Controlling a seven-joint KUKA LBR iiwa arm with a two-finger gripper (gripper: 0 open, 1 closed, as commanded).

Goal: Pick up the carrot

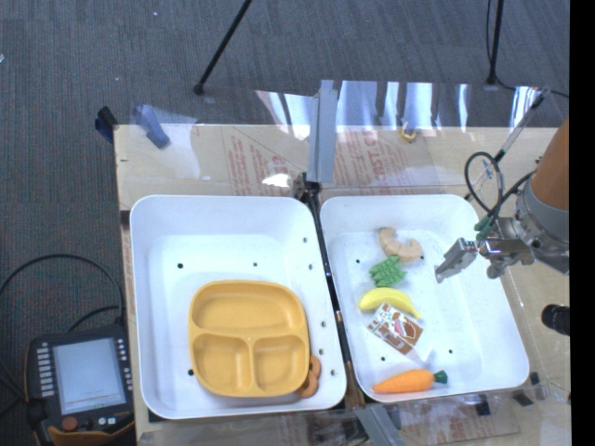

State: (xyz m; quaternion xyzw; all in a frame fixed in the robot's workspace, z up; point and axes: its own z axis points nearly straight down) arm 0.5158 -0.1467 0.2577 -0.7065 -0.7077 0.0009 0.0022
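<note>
Clearly your tool (pixel 456 260) hung released, well up-bin from the carrot (pixel 405 382). Beyond the tool lay banana (pixel 390 299) and carton (pixel 396 330); you needed to pass them, then straddle the carrot crosswise.

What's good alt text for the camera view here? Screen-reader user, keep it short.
An orange carrot lies at the near edge of the right white bin, while the gripper hovers above that bin's far right part, apart from it. A banana, a small carton, a green toy and a tan piece lie between; the left bin holds a yellow divided plate.
</note>
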